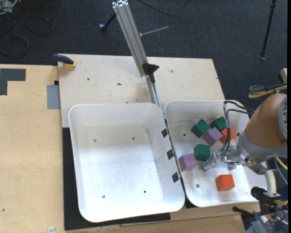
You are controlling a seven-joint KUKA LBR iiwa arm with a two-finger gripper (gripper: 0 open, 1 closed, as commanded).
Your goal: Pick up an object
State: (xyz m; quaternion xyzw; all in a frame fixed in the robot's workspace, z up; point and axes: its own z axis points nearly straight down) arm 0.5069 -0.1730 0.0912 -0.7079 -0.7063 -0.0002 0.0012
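The right bin (pixel 203 198) holds several small blocks. Two green cubes (pixel 201 128) (pixel 218 124) lie at its back, with a purple block (pixel 213 135) and a partly hidden orange block (pixel 227 134) beside them. Another green cube (pixel 202 152) and a purple cube (pixel 187 161) sit nearer the bin's left wall. An orange cube (pixel 225 182) lies alone at the front. My gripper (pixel 215 161) is low in the bin, just right of the middle green cube and above the front orange cube. Nothing shows as held in it.
The left bin (pixel 82 130) stands beside the right one, split from it by a ridge with black clips (pixel 169 154). A slanted aluminium pole (pixel 133 38) rises behind the bins. My arm's orange band (pixel 264 123) overhangs the right bin's right side.
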